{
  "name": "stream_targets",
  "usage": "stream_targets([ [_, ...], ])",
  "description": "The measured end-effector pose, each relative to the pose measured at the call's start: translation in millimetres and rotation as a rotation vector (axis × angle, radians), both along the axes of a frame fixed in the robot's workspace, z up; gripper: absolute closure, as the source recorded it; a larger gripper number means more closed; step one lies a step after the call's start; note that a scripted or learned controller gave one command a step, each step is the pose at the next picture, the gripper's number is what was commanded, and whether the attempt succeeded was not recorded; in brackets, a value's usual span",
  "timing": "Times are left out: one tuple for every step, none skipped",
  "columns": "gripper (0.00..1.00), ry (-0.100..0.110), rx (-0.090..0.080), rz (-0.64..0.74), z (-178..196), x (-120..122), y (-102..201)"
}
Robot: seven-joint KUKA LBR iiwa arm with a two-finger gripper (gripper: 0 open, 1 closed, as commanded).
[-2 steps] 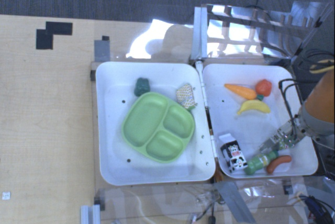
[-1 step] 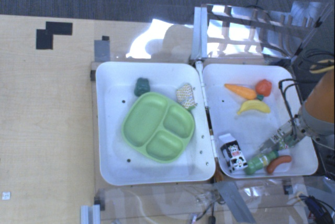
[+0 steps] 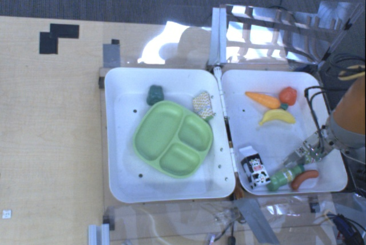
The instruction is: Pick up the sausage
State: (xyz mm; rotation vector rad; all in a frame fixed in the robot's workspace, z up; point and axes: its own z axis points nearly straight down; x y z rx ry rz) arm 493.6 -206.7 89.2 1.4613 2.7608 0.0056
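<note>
The sausage [image 3: 303,178], reddish-brown and short, lies in the front right corner of the right bin [image 3: 329,184]. It is next to a green bottle [image 3: 284,177] on its left. My gripper [image 3: 297,158] hangs just above and slightly left of the sausage, over the bottle's top end, reaching in from the right. Nothing shows as held by it. The arm's orange band [image 3: 350,115] is at the right edge.
In the right bin an orange carrot [image 3: 263,99], a red tomato [image 3: 288,95] and a yellow banana [image 3: 277,117] lie at the back. A milk carton [image 3: 254,168] stands at the front left. The left bin holds a green divided plate [image 3: 174,138], a dark green block [image 3: 155,95] and a patterned piece [image 3: 203,105].
</note>
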Motion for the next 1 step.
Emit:
stream_targets([
  [1.0, -0.002, 0.002, 0.0, 10.0, 2.2, 0.8],
])
